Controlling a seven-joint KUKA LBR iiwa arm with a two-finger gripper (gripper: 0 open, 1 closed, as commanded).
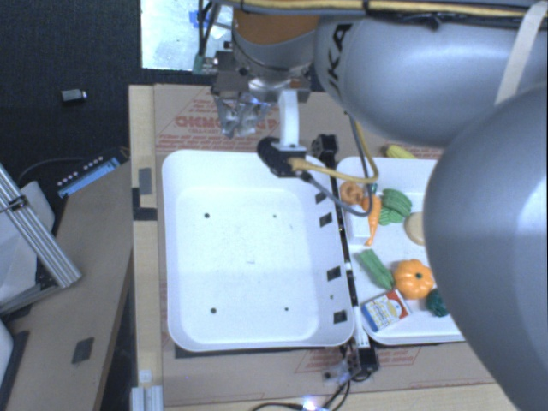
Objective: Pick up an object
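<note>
The gripper (pixel 242 118) is positioned above the far edge of the left bin (pixel 184 229); its finger state cannot be told. The objects are located in the right bin (pixel 411 336): a small pumpkin (pixel 412 278), a carrot (pixel 374 219), green vegetables (pixel 395 205).

Bench (pixel 145 229) bears cardboard sheet (pixel 184 118), two white bins (pixel 248 255).

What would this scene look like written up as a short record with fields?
left bin: shallow white plastic bin
right bin: second white bin holding toy food
objects seen: round orange pumpkin, thin orange carrot, green leafy vegetable, small blue and white carton
arm: grey arm with orange band
gripper: metal gripper beyond the left bin's far edge
</note>
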